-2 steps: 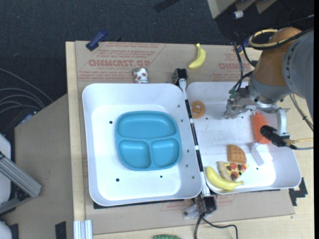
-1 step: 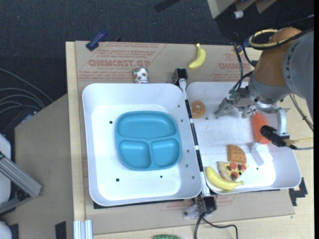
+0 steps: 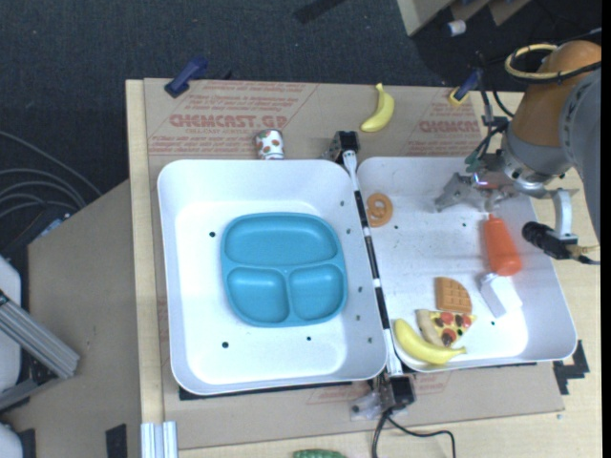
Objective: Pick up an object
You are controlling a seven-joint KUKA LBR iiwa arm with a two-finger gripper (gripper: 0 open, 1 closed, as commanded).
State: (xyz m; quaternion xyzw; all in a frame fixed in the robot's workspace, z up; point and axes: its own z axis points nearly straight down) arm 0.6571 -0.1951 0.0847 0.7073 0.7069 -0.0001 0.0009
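Observation:
My gripper point(image 3: 474, 193) hangs over the back of the right bin point(image 3: 544, 337), open, with nothing between its fingers. One grey finger point(image 3: 448, 197) points left toward a small brown pretzel point(image 3: 379, 208) by the bin's left wall. Just in front of the gripper lies an orange-red carrot-shaped toy point(image 3: 500, 246). Further forward are a white block point(image 3: 494, 295), a waffle point(image 3: 454, 296), a pizza slice point(image 3: 447, 325) and a yellow banana point(image 3: 422, 344) in the front left corner.
The left bin point(image 3: 191, 351) holds a blue divided plate point(image 3: 283, 267). On the board behind the bins lie a second banana point(image 3: 379, 111), a small patterned cup point(image 3: 270, 144) and blue clips point(image 3: 185, 76). A black clamp point(image 3: 344, 145) sits between the bins.

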